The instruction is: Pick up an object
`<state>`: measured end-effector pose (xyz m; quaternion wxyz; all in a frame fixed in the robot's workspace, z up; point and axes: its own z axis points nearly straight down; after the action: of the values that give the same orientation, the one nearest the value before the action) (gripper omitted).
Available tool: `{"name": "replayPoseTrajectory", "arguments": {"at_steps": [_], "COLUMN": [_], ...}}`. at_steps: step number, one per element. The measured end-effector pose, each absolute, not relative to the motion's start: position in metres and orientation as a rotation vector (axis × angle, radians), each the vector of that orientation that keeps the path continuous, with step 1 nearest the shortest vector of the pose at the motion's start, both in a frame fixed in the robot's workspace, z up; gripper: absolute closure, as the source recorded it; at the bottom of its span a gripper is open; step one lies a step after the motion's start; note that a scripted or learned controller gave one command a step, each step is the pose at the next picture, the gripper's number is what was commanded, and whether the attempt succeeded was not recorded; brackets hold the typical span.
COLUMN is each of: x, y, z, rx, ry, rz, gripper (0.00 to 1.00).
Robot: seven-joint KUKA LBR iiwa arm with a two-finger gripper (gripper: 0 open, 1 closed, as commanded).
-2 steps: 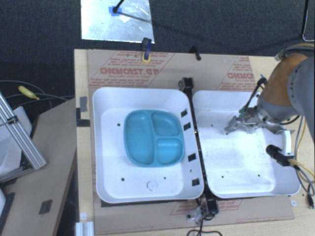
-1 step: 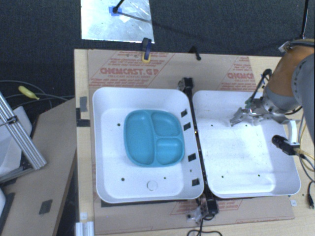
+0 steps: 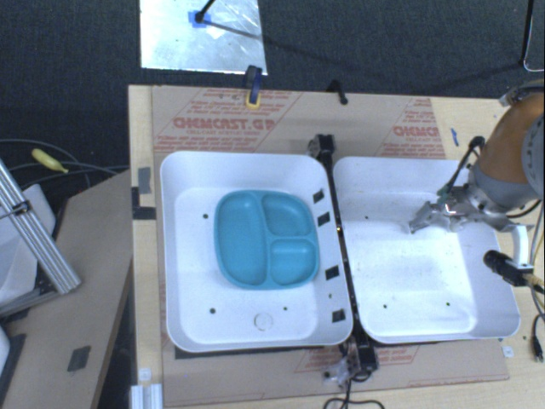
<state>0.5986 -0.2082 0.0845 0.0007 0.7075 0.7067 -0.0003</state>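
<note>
- I'm looking down on two white bins side by side; the arm (image 3: 515,156) reaches in from the right, over the right bin (image 3: 409,313).
- The gripper (image 3: 419,224) hangs above the upper middle of that bin's floor, pointing left. At this angle I can't tell how it's set, and I see nothing between its tips.
- The only obvious thing to pick is the blue divided plate (image 3: 266,239), sitting flat in the middle of the left bin (image 3: 196,194), well apart from the gripper, with the black divider (image 3: 334,228) between them.
- There's also a small pale disc (image 3: 262,320) near the left bin's front edge (could be a lid or a mark on the floor, too faint to say).
- My worry: the floor under the gripper looks bare, so a descent here would likely close on nothing.
- If it crosses over, the plate is wide, shallow and smooth; a pinch on the rim could slip, or tip the plate against the bin wall.
- Crossing low could clip the divider's clamps, so I'd want height first.
</note>
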Motion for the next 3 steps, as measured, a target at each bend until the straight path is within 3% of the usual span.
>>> {"name": "replayPoseTrajectory", "arguments": {"at_steps": [1,2,3], "x": [0.573,0.575,0.576], "y": [-0.207,-0.207,-0.207], "z": [0.084,0.096,0.107], "rx": [2.221,2.212,2.207], "ry": [2.222,2.223,2.224], "rz": [-0.001,0.003,0.005], "gripper": [0.00,1.00,1.00]}}
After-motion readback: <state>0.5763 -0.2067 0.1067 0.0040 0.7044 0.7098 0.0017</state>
